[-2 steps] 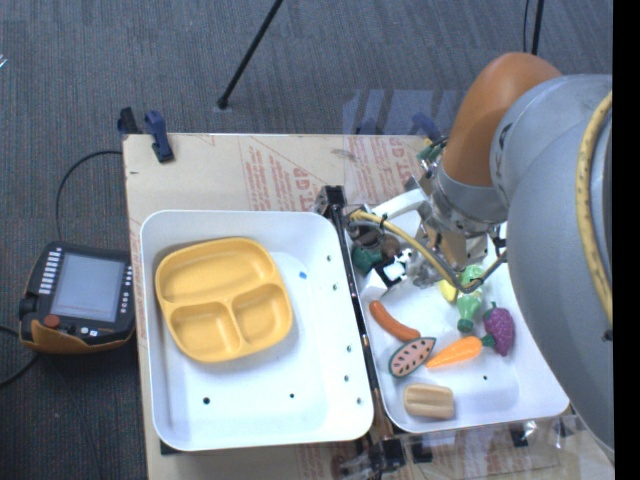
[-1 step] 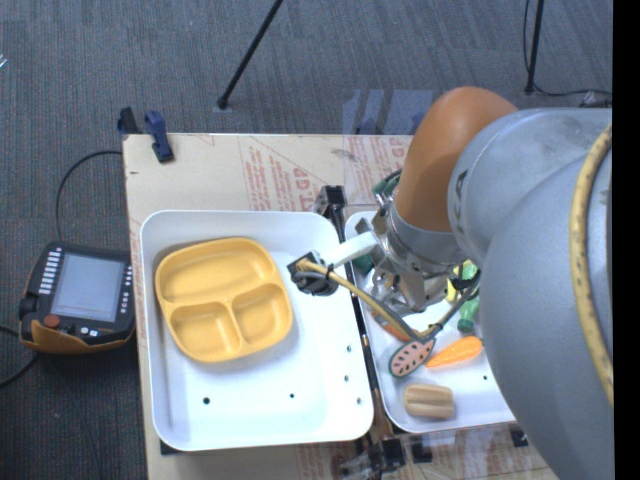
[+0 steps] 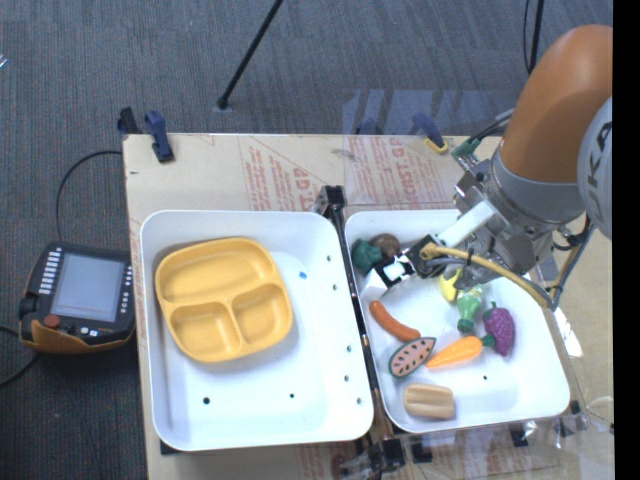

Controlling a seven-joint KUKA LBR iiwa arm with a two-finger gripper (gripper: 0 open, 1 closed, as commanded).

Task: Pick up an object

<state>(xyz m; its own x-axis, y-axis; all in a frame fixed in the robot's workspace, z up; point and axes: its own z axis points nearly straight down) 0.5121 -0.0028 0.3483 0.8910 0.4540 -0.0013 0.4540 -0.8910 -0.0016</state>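
The right bin (image 3: 545, 393) holds several toy foods: an orange-red sausage (image 3: 394, 320), a watermelon slice (image 3: 412, 356), a carrot (image 3: 456, 351), purple grapes (image 3: 500, 329), a green vegetable (image 3: 468, 309), a yellow piece (image 3: 449, 287) and a tan bread piece (image 3: 429, 401). A dark green item (image 3: 364, 256) and a brown item (image 3: 386, 245) lie at the bin's far left corner. My gripper (image 3: 487, 266) hangs over the far right part of this bin, just above the yellow piece and the green vegetable. The wrist hides its tips.
The left bin (image 3: 250, 398) carries a yellow divided plate (image 3: 222, 298). A teach pendant (image 3: 80, 298) lies on the floor to the left. Blue clamps (image 3: 158, 133) grip the bench's far edge. A tripod leg (image 3: 255, 38) stands behind.
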